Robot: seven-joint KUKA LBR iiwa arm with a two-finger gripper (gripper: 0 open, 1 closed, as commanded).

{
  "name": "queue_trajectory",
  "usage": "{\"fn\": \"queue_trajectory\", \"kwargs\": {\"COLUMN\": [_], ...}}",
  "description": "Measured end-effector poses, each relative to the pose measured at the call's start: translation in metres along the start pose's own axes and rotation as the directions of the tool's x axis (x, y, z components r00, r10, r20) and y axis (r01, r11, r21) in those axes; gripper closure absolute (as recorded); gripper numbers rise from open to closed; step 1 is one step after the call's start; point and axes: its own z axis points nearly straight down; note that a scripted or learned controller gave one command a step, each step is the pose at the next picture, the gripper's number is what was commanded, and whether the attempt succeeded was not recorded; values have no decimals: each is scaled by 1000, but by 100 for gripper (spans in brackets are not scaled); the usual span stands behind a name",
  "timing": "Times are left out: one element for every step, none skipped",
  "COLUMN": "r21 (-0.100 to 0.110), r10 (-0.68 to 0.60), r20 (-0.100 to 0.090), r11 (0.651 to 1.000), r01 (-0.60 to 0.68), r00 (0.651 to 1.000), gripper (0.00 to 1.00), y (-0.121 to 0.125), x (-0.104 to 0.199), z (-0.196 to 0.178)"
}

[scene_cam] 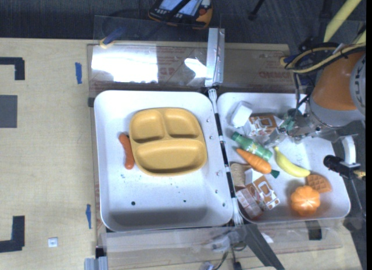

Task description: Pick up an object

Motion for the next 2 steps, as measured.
{"fn": "queue_trajectory", "kwargs": {"r21": [-5, -9], "r10": [-242, -239], "r20": [2, 4], "r11": [970, 971], "r01": [242, 239], "r00": [970, 971], "gripper": [0, 100], "y": [-30, -28], "x": [12, 10], "z": [9, -1]}}
